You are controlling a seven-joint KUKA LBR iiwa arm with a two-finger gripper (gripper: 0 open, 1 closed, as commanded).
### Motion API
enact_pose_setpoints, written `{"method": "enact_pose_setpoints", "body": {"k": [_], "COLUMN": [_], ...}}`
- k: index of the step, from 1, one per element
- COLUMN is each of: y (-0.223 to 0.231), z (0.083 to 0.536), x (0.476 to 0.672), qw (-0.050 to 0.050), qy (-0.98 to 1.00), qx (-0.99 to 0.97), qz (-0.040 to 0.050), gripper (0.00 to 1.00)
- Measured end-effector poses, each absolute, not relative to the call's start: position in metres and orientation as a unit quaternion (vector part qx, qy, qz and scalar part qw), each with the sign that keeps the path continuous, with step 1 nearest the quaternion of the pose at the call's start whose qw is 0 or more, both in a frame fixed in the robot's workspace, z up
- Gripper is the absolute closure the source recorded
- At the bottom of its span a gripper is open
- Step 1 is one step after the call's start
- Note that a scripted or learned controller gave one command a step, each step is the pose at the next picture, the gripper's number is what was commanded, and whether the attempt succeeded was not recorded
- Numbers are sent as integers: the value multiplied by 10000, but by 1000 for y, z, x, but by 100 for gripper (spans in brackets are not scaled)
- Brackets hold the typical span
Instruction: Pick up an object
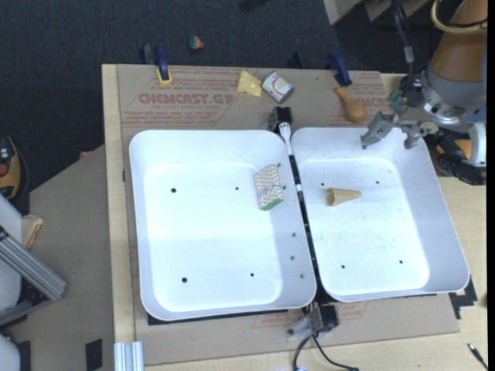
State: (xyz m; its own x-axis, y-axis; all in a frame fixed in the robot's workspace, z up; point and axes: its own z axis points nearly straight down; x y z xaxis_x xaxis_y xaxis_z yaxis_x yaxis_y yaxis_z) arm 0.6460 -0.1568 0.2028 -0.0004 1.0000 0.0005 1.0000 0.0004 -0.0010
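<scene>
- A small tan cone [342, 196] lies in the right bin [433, 230], in its upper-left part, closer to the bin's back wall than to its front.
- The cone's long axis runs nearly left to right across the view, tilted slightly; its wide end is at the left and its narrow tip points right.
- One patterned small box [269, 186] lies in the left bin [155, 230], near that bin's right wall and in its upper half; its long axis runs roughly from back to front, and its lower end shows a green edge.
- There are two white bins, side by side and touching along a dark seam, with one thing in each.
- The gripper [393, 131] hangs over the back rim of the right bin, toward its right corner, well apart from the cone.
- Its two metal fingers [374, 132] are spread apart, so the jaws are released and grip nothing.
- The grey arm with its orange band [462, 49] comes in from the upper right.
- On the cardboard-covered surface [116, 207] behind the bins lie a yellow wedge [249, 84], a small white box [278, 86] and an orange-tan piece [350, 104]; two blue clamps [161, 59] hold the back edge.
- The cone has open white floor on all sides; the largest open room lies in front of it and to its right.
- The patterned box sits close to the seam between the bins, with wide open floor to its left.
</scene>
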Motion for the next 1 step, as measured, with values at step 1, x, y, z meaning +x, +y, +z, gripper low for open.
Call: {"method": "enact_pose_setpoints", "body": {"k": [1], "y": [-79], "z": [327], "x": [628], "qw": [-44], "qy": [-7099], "qx": [-7042], "qz": [-48], "gripper": [0]}}
